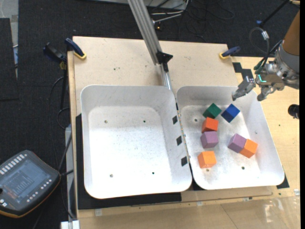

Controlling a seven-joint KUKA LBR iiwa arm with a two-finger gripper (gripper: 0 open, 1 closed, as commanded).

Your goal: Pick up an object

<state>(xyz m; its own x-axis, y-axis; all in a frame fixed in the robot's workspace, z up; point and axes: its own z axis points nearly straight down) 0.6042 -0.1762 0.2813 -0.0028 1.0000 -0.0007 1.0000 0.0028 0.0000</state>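
Several small blocks lie in the right bin point(267, 142): a green one point(212, 111), a blue one point(230, 113), an orange one point(210, 125), a purple one point(208, 139), another orange one point(207, 159), and a purple block point(237, 142) touching an orange block point(249, 148). My gripper point(253, 91) hangs over the bin's far right corner, above and to the right of the blue block. Its two fingers are spread apart with nothing between them.
The left bin point(95, 128) sits beside the right one. A slanted metal pole point(145, 25) runs down to the gap between the bins. Clamps point(75, 48) hold the bench's far corners. A teach pendant point(24, 181) lies at the lower left.
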